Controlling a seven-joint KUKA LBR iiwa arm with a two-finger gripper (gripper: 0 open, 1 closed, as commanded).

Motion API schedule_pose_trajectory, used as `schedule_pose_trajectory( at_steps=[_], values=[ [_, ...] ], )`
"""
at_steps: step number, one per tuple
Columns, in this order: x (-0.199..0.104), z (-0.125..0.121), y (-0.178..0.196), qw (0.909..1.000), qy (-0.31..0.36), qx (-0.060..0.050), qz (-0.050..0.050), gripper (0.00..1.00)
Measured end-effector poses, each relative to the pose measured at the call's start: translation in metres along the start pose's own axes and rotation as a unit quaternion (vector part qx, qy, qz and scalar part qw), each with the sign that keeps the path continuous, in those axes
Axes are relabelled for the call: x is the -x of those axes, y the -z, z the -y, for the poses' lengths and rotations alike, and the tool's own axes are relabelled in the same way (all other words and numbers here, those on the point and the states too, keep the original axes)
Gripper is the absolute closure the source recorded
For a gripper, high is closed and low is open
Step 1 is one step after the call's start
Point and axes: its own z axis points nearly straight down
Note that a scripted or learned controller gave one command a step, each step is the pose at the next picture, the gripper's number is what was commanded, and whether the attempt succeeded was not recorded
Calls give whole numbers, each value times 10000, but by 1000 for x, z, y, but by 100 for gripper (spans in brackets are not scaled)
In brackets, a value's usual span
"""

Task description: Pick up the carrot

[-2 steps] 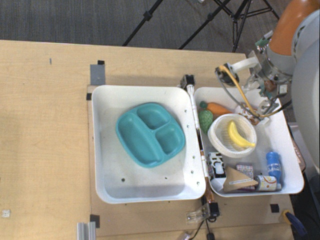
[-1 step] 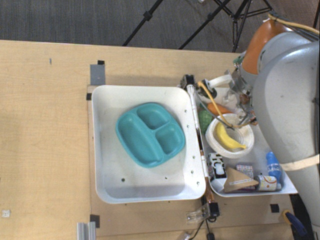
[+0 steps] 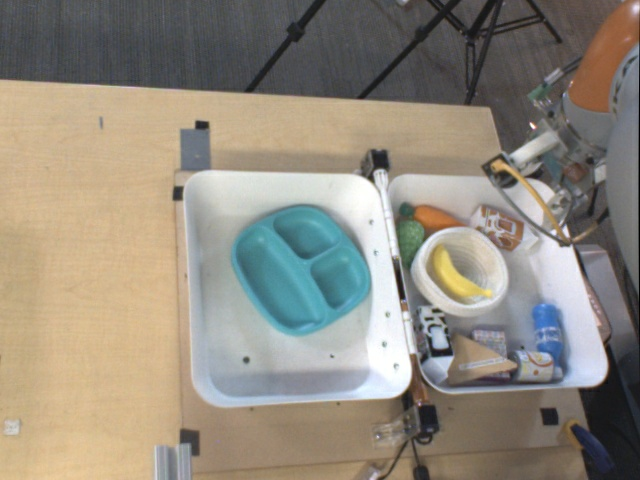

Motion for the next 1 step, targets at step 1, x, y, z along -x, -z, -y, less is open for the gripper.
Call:
schedule_pose_trajectory(
  at_steps=[1],
  values=[
    [-31, 71, -37, 9917, -1283, -12, 3, 0]
  ],
)
